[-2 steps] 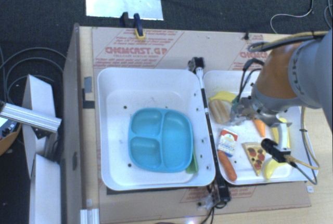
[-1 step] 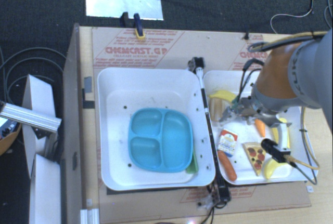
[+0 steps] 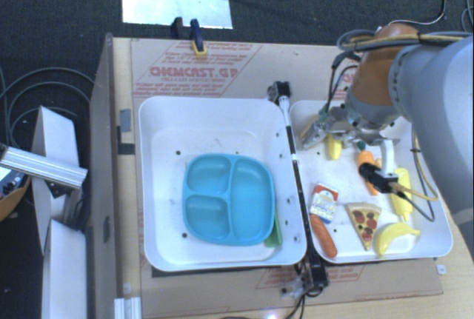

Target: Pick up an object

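Observation:
My gripper [image 3: 317,132] is low over the far left part of the right bin [image 3: 429,247], below the grey arm with its orange band [image 3: 378,73]. A small yellow piece [image 3: 334,149] lies just to the right of the gripper tip. Near it is an orange carrot [image 3: 366,161]. Toward the front of the bin lie a red-and-white carton [image 3: 323,200], a red sausage [image 3: 324,235], a pizza slice [image 3: 364,220], a banana [image 3: 392,237] and a yellow corn cob [image 3: 402,188]. I see nothing held.
The left bin [image 3: 167,132] holds a blue divided plate [image 3: 228,199] with a green item [image 3: 275,233] at its right front edge. The rim between the bins [image 3: 292,162] runs just left of the gripper. Cables [image 3: 418,184] trail over the right bin.

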Controlling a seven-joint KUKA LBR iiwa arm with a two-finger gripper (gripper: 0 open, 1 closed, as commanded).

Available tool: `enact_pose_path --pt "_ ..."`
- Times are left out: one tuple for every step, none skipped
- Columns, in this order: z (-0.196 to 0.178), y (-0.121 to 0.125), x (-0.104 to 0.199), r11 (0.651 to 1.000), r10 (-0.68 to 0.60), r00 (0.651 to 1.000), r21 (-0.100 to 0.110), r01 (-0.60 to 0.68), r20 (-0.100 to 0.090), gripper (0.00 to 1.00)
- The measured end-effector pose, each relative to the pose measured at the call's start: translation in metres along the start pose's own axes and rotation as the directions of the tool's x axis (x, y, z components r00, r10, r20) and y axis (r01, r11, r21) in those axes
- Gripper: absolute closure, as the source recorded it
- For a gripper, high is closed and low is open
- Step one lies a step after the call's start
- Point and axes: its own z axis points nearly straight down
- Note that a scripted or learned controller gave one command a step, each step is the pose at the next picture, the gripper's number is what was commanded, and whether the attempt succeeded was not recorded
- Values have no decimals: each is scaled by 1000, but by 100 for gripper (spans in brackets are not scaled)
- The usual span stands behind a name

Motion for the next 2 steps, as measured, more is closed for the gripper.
enact_pose_path --pt "-11 -2 -1 1000 1 1000 2 -1 -1 100" --pt "-105 -49 51 1000 -1 1000 3 1 -4 100"
